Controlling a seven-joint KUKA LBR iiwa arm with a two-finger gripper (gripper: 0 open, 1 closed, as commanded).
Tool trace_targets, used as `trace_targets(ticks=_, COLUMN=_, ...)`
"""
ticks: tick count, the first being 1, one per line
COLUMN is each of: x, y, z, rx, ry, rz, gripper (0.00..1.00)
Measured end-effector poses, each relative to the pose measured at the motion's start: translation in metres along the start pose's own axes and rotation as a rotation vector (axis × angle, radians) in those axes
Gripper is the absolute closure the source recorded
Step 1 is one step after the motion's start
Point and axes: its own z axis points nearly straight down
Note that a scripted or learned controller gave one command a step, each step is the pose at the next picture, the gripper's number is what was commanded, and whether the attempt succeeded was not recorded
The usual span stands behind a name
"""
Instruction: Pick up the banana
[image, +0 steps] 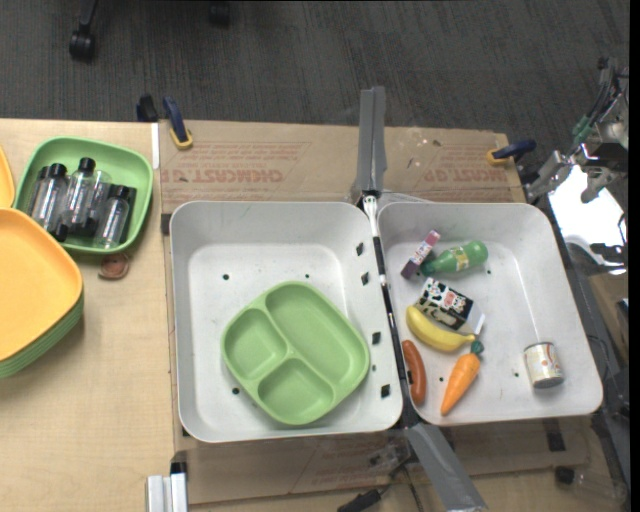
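Observation:
The yellow banana (438, 332) lies in the right bin (560, 250), near that bin's left wall and towards its front. It curves like a shallow smile, with its dark tip pointing right. A black-and-white carton (447, 304) rests against its upper side. An orange carrot (459, 380) lies just below its right end, and a red sausage-like piece (414, 370) lies just below its left end.
The right bin also holds a green bottle (455, 258), a small pink and purple item (420, 254) and a small can (543, 364). A green divided plate (295, 352) sits in the left bin (200, 250). On the bench to the left are a green tray of bottles (85, 195) and stacked yellow plates (35, 290).

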Motion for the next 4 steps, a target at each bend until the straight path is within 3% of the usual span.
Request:
trace_targets(ticks=1, x=0.000, y=0.001, z=-0.009, rx=0.001, ry=-0.002, rz=-0.003, gripper=1.00)
trace_targets(ticks=2, x=-0.002, y=-0.051, z=-0.080, rx=-0.002, ry=-0.002, rz=-0.209, gripper=1.00)
trace_targets(ticks=3, x=-0.002, y=-0.129, z=-0.124, rx=-0.002, ry=-0.001, rz=-0.494, gripper=1.00)
trace_targets(ticks=4, x=-0.002, y=-0.171, z=-0.093, rx=-0.001, ry=0.000, rz=-0.403, gripper=1.00)
